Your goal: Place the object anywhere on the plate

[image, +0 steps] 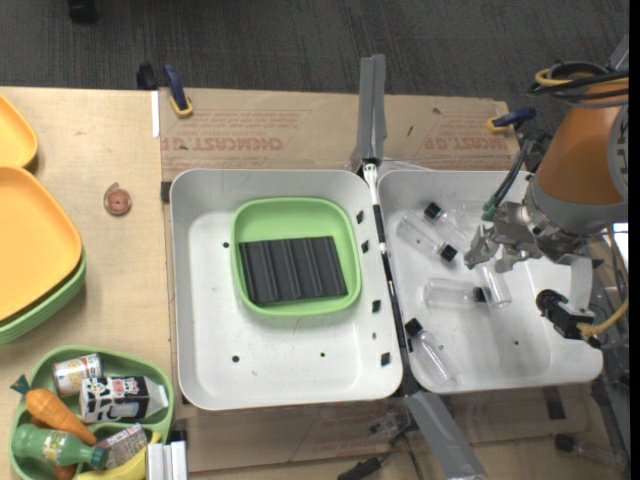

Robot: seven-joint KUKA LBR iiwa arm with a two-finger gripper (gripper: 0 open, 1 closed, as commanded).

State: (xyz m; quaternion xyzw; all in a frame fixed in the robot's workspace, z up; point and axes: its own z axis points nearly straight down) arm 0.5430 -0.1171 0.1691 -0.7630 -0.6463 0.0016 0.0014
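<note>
Clear vials (447,293) with black caps lie scattered right of the green plate (296,257): light, stiff, slippery, best pinched mid-barrel. The gripper (492,260) hovers over them; jaw state unclear.

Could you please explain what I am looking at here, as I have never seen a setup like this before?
This is one picture from a camera fixed above a workbench, looking down at a slant. The grey and orange machine at the right is a robot arm; its pincer hangs over the right white bin, which holds several small clear vials with black caps. I cannot tell whether it grips one. The left white bin holds a green plate with a dark ribbed block lying on it. The job is to put an object on that plate. On the bench further left are yellow plates and a green bowl of toy groceries.
</note>
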